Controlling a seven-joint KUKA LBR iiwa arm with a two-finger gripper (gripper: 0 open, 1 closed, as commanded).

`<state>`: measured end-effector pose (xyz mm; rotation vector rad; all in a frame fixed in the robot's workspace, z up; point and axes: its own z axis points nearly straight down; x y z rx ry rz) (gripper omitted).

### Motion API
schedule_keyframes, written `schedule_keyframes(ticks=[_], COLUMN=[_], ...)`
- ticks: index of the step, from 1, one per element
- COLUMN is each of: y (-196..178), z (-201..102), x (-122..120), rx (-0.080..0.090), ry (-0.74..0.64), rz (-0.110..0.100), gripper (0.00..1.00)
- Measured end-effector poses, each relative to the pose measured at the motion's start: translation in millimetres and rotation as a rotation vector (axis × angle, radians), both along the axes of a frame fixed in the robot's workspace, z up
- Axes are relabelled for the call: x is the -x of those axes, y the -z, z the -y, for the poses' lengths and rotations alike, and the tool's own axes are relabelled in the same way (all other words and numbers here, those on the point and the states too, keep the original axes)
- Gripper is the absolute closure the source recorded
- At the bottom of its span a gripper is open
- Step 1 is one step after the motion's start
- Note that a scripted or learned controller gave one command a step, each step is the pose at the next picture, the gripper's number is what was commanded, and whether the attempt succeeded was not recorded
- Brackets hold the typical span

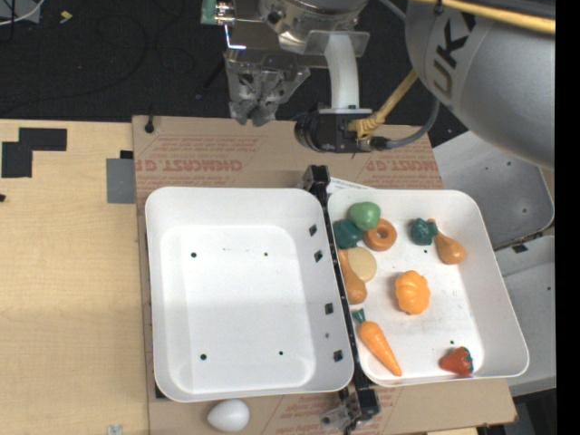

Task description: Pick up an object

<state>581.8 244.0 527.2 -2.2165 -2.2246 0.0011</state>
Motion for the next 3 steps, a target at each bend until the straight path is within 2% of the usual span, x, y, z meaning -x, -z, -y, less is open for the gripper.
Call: schedule_keyframes(ticks=[1, 3], y=[-11, -11], z=[1, 1], x=[31, 102], rx=[0.001, 0.002], ry=[0.001, 0.001], rz=[-0.003, -0.004], gripper=[1.0, 1.0])
